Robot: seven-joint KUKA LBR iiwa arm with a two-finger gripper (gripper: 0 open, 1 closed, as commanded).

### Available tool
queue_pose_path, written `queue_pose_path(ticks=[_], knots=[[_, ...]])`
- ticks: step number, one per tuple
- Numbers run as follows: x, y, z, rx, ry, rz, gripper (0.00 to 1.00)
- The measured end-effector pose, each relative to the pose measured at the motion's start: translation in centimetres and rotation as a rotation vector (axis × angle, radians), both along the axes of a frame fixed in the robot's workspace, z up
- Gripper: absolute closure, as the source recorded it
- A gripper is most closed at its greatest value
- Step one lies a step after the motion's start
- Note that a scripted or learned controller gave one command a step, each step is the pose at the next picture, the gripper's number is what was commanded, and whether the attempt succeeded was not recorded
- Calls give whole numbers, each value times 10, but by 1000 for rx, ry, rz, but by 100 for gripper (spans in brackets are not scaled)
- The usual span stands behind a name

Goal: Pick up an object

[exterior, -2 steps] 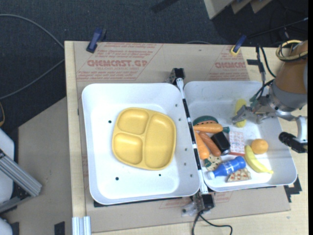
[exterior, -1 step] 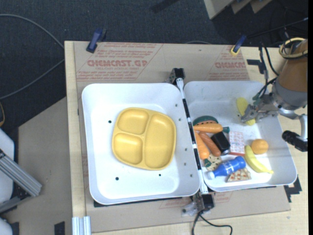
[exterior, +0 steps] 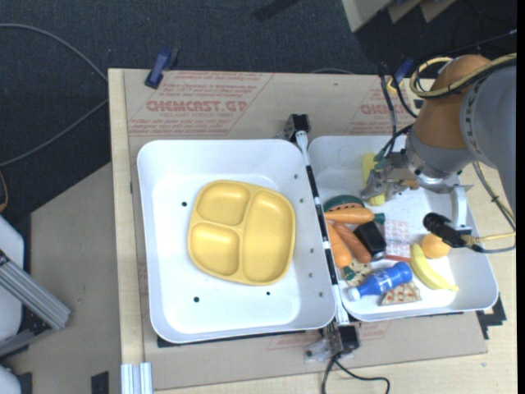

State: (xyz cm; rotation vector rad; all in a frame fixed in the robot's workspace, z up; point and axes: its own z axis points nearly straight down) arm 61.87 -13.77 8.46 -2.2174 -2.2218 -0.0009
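**White bins, gripper low over the far toys, nothing lifted yet**

White plastic makes up the 2 largest things here: the left bin, which carries a yellow divided plate with 3 wells, and the right bin, crowded with small toys. The grey arm comes in from the right with its orange band above the wrist, and the gripper sits low over the far-left part of the right bin, beside a small yellow-green piece.

Among the toys, from larger to smaller: a blue bottle near the front edge, a banana to its right, an orange carrot against the left wall, a hot dog just beyond it, a checked red-and-white packet in the middle, and a small orange fruit touching the banana.

As for progress, the pick looks not yet done: every toy appears to lie in the bin, and nothing can be seen raised. What is left, I judge, is to close on 1 item and lift it.

The wrist covers the fingers, so whether the jaws are open or closed, or have anything between them, cannot be told. Which toy is aimed at is also unclear.
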Motion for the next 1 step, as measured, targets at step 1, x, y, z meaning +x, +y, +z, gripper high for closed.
queue_pose_path(ticks=[1], knots=[[4, 85, 101, -1, -4, 0, 100]])
